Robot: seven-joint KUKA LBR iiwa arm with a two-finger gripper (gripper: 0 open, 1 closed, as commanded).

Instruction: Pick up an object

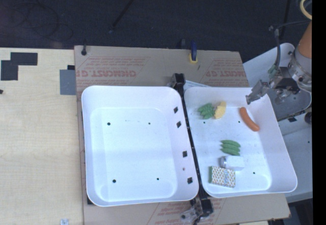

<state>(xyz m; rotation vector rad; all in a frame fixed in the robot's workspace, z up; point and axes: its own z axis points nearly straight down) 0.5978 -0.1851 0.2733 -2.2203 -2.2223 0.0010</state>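
Camera view, looking down at a slant on two white bins side by side.

Left bin [97,117]: bare white floor with a few small dark holes.

Right bin [277,142]: five small items.
- Orange carrot-like piece [249,119] near the upper right wall; long axis diagonal, upper end pointing toward the back left, lower end toward the front right.
- Dark green leafy piece [206,111] touching a pale yellow piece [220,110] (corn-like, cannot tell for sure), both toward the back of the bin.
- Green pea pod [230,146] mid-bin, long axis roughly left to right, slightly tilted.
- Small grey-and-white item [230,162] just below the pod.
- Patterned flat packet [222,176] at the front, just beside the grey-and-white item.

Gripper [253,95] over the right bin's upper right rim, tip above and just beside the carrot's upper end, apart from it. Nothing seen between the fingers; how far apart they stand cannot be told (too small, blurred). Orange band [304,40] visible at the right edge.
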